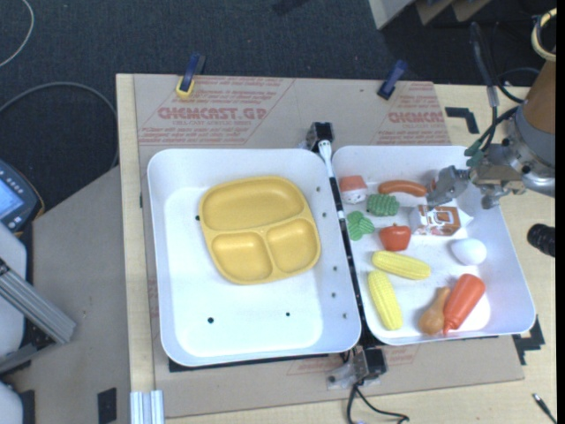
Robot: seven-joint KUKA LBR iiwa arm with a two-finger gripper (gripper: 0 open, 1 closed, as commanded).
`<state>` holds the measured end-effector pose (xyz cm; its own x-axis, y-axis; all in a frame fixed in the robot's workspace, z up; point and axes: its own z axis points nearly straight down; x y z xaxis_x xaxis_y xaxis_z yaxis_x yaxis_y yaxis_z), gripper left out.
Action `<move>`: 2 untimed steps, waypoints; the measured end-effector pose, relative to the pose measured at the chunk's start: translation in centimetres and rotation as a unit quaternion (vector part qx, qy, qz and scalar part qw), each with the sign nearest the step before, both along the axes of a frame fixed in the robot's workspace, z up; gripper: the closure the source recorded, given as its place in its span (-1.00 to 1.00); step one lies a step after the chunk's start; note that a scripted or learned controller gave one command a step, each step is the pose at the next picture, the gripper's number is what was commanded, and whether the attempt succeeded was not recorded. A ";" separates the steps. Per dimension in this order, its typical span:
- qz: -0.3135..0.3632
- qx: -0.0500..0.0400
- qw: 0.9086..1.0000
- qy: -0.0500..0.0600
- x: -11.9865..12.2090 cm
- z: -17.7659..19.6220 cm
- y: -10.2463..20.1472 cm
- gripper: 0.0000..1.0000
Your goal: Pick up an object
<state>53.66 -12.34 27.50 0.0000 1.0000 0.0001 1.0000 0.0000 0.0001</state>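
Note:
My gripper (464,187) hangs over the far right part of the right bin (521,281), open, with nothing between its fingers. Just below it in the view lies a small orange-and-white packet (439,221). The bin also holds a sausage (402,187), a red-and-white piece (353,186), two green pieces (382,205) (359,226), a red tomato (395,236), two corn cobs (400,265) (383,299), a white egg (468,252), a carrot (463,299) and a brown drumstick (433,312).
The left bin (168,237) holds a yellow divided plate (259,228). A ridge with clamps (322,140) separates the two bins. Cables and the arm's body crowd the right edge of the bench.

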 end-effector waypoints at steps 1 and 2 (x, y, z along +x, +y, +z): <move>0.002 0.002 1.000 0.007 -4.4 -9.6 5.5 -1.00; -0.001 0.000 1.000 -0.002 -4.0 -8.0 5.1 1.00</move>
<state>49.63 -7.22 19.52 0.0020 1.0000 -0.0004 1.0000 -0.0020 0.0036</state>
